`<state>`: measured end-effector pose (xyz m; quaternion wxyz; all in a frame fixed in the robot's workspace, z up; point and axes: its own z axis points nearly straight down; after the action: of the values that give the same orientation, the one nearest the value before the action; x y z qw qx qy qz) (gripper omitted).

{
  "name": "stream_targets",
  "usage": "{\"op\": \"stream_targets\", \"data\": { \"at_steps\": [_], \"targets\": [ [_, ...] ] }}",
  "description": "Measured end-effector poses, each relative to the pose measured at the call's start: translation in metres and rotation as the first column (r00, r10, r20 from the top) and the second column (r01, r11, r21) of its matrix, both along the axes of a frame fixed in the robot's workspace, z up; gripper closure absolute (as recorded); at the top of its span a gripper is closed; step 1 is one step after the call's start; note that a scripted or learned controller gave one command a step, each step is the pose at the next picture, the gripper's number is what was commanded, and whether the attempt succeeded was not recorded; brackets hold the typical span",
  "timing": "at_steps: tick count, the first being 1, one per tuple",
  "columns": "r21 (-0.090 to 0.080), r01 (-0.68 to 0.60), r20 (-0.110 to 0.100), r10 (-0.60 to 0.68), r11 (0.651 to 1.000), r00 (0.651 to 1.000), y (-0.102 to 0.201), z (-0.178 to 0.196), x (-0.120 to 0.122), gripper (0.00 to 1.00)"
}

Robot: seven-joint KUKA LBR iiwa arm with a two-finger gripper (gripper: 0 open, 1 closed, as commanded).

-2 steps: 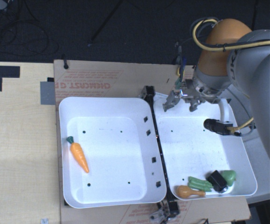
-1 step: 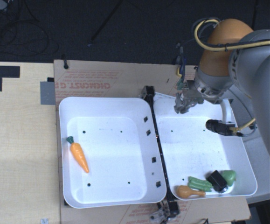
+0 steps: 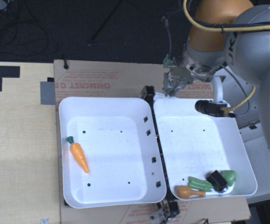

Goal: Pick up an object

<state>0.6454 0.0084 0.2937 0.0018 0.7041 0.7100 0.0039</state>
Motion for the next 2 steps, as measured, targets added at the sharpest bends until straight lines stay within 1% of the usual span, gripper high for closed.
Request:
{"op": "stream_targets", "data": {
  "at_steps": [1, 2],
  "targets": [
    [-0.004, 0.011, 0.001, -0.011, 1.000, 1.000, -0.039, 0.109, -0.030, 1.00],
    [-0.002, 0.003, -0.013, -0.003, 1.000, 1.000, 0.031, 0.077, -0.035, 1.00]
  ]
}}
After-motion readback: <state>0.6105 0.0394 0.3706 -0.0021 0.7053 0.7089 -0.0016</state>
